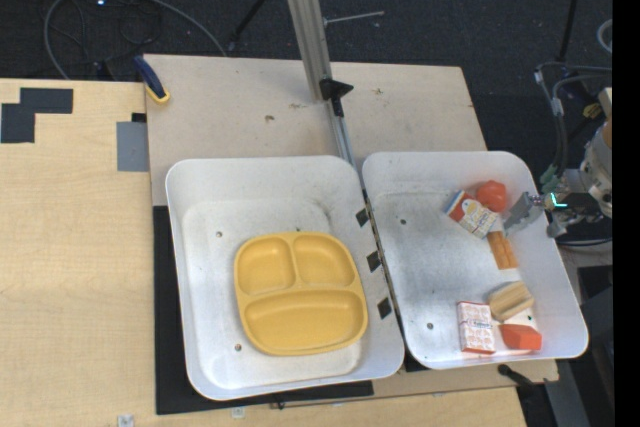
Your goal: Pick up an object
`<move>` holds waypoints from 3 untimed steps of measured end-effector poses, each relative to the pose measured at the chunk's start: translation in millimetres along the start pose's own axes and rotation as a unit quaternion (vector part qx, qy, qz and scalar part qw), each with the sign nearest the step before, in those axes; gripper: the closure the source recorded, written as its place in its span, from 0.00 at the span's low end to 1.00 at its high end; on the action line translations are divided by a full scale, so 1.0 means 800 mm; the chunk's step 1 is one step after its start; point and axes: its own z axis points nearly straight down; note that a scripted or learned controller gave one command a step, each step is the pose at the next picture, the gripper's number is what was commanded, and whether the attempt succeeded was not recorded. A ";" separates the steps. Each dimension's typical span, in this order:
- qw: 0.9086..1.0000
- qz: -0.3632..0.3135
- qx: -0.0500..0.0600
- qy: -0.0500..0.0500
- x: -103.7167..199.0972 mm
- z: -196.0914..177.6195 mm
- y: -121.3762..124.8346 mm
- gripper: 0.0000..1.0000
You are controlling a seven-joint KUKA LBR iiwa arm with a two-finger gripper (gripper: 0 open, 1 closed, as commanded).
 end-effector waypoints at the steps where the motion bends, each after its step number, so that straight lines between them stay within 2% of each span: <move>1: 1.000 0.000 -0.001 0.000 0.000 -0.001 0.001 0.00; 3: 1.000 0.000 0.003 0.001 -0.004 0.156 -0.012 0.00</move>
